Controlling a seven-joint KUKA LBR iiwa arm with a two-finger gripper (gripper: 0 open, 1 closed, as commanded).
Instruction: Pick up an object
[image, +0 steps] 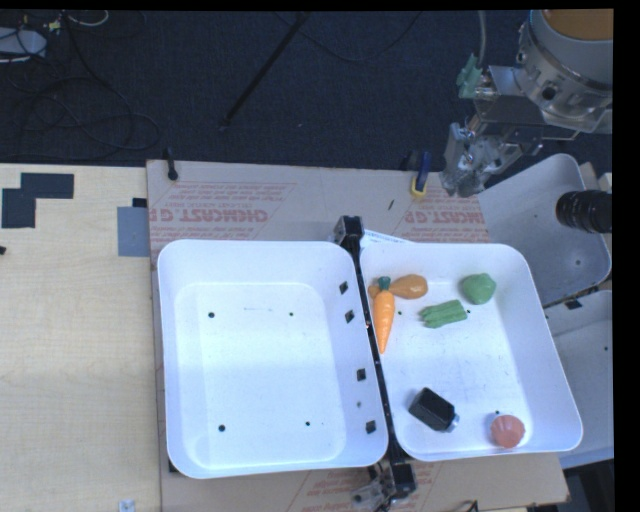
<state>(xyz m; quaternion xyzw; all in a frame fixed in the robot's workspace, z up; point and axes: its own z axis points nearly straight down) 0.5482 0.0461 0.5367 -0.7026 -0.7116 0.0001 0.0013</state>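
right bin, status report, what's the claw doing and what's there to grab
Claw up behind the right bin, holding nothing. In the bin: carrot, orange piece, two green pieces, black block, red ball. Nothing in the way.

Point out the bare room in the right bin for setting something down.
In the right bin, the widest free patch is the middle floor, bordered by the green piece above, the black block below and the carrot at left. The upper left is crowded: carrot touching the orange piece.

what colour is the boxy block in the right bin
Black, a small boxy block, clearest in the camera view.
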